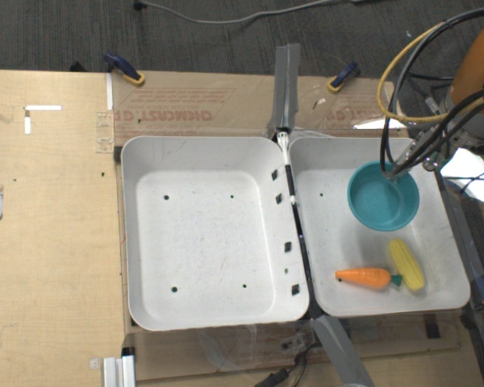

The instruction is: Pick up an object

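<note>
Three things lie in the right bin (331, 297). A teal bowl (383, 200) stands upright at its far side. A yellow corn cob (406, 264) lies toward the front right. An orange carrot (365, 277) with a green end rests just left of the corn, nearly touching it. My arm comes in at the upper right, its orange band (474, 59) at the frame's edge. My gripper (430, 158) hangs just above the bowl's far right rim, partly hidden behind looping yellow and black cables (395, 95).
The left bin (133, 240) sits beside the right one, a grey divider (287, 95) running between them. Left of the bins is bare wooden bench (48, 216). Two clamps (123, 67) hold cardboard behind the bins.
</note>
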You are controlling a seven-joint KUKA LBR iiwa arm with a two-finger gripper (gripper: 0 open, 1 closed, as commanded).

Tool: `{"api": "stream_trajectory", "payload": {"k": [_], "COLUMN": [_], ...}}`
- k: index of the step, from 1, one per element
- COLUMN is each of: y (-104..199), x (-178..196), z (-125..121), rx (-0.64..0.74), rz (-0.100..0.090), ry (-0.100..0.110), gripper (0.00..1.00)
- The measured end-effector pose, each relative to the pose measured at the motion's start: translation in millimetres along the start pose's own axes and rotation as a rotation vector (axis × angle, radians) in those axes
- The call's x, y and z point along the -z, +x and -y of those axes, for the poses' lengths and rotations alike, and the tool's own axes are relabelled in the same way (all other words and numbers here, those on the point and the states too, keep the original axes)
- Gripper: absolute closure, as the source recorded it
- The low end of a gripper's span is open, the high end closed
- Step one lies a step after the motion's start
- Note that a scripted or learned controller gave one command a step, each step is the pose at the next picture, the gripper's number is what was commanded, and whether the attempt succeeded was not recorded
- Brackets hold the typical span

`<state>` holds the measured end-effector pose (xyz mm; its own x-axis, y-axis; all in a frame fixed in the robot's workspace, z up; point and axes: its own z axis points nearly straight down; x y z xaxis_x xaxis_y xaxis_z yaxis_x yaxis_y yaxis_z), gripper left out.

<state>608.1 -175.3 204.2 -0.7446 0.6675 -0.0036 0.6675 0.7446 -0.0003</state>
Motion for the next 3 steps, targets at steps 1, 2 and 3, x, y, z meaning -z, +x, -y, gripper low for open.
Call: {"api": "stream_trajectory", "payload": {"k": [1, 2, 3], "y": [77, 9, 59], "x": [-25, -86, -53], "z": [3, 5, -2], "rx": [0.05, 0.086, 0.26], "rz": [-0.003, -0.001, -0.002], "ry": [0.001, -0.001, -0.001], "gripper": [1.0, 1.0, 1.0]}}
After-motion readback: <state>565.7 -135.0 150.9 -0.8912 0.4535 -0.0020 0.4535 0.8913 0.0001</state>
